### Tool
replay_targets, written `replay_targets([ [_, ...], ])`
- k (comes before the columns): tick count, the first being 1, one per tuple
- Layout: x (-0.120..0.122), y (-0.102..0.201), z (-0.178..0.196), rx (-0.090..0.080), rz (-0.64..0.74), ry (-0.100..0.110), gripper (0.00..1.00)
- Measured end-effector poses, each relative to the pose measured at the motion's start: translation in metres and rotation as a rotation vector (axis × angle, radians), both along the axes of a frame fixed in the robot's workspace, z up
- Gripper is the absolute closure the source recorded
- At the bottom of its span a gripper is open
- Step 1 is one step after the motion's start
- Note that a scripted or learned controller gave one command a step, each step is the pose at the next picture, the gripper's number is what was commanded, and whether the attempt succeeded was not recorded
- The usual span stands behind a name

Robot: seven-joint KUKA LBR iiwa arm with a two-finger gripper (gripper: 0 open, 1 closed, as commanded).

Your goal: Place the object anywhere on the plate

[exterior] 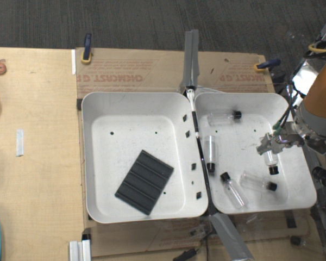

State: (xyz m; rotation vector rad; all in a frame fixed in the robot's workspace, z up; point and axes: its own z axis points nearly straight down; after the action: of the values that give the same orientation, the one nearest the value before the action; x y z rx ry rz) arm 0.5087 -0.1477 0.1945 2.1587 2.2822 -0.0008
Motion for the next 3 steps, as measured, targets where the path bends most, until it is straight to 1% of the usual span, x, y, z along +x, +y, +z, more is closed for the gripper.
replay_targets([
  [1,-0.031,0.094,0.067,-0.001,0.032,0.002,1.0],
  [2,0.037,0.163,0.077,-0.003,-0.125,0.004,1.0],
  [3,0.012,0.259,0.044,-0.002,0.068,0.006,1.0],
])
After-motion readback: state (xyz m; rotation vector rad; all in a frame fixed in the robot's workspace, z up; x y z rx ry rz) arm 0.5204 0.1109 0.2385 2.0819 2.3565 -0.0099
